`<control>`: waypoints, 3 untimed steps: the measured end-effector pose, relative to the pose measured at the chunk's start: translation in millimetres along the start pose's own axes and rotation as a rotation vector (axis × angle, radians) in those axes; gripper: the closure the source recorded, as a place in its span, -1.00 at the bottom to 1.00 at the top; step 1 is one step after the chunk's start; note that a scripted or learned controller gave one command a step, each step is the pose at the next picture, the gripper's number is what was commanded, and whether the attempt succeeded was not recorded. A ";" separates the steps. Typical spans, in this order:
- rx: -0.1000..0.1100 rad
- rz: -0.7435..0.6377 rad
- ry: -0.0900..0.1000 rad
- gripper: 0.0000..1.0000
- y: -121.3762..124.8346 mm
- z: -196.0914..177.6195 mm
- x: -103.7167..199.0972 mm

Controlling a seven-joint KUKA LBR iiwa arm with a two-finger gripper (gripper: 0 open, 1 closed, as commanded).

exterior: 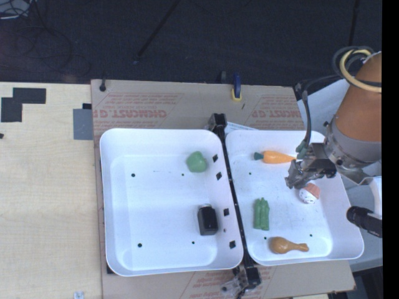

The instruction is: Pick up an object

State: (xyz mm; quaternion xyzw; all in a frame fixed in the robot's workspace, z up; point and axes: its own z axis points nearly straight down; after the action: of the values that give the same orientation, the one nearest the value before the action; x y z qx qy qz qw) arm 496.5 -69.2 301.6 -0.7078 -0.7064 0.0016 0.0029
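My gripper (298, 179) hangs over the right bin (340, 245), near its right side. Just below and to the right of it lies a small white and orange-red object (308, 194), close to the gripper; whether they touch I cannot tell. An orange carrot (275, 157) with a green tip lies to the gripper's upper left. A green ridged piece (261, 214) rests in the bin's middle, and a tan pear-shaped piece (287, 246) lies near the front wall.
The left bin (115, 229) holds a green rounded lump (197, 161) near its back and a black block (207, 220) by the divider. Black clips (218, 122) join the two bins. Both bins sit on brown cardboard (156, 104).
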 end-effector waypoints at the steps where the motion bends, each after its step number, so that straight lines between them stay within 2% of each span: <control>1: -0.022 -0.004 -0.003 1.00 -21.5 -150.8 -1.5; 2: 0.004 0.002 -0.002 1.00 -21.8 -52.6 -43.6; 3: -0.008 -0.010 -0.001 1.00 -20.5 -88.3 25.8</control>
State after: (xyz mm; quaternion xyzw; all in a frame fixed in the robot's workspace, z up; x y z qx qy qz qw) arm 476.6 -43.5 390.0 -0.7043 -0.7099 -0.0009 0.0000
